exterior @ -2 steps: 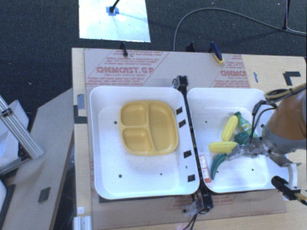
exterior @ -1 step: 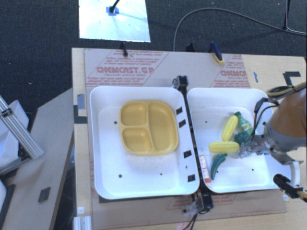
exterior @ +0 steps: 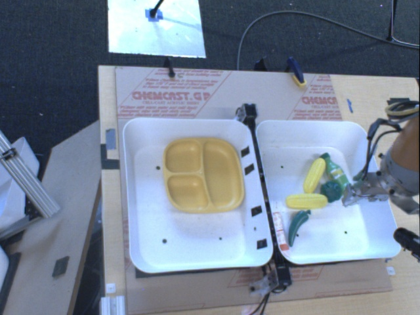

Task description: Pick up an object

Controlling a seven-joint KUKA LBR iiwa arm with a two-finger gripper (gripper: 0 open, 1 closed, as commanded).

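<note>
The right bin (exterior: 341,241) holds a cluster of toy foods. A yellow corn cob (exterior: 315,174) leans beside a light green bottle (exterior: 335,168). A second yellow piece (exterior: 307,201) lies flat below them, and a dark green pepper (exterior: 297,223) lies nearer the front. A small dark teal object (exterior: 331,191) sits at the right of the cluster. My gripper (exterior: 352,195) is low in the right bin, right next to the teal object on its right side. I cannot make out whether it touches or holds anything.
The left bin (exterior: 147,241) holds a yellow divided plate (exterior: 202,174). A black clipped divider (exterior: 259,189) runs between the bins, with a small red and white item (exterior: 279,227) beside it. The arm (exterior: 401,166) crosses the right bin's right rim.
</note>
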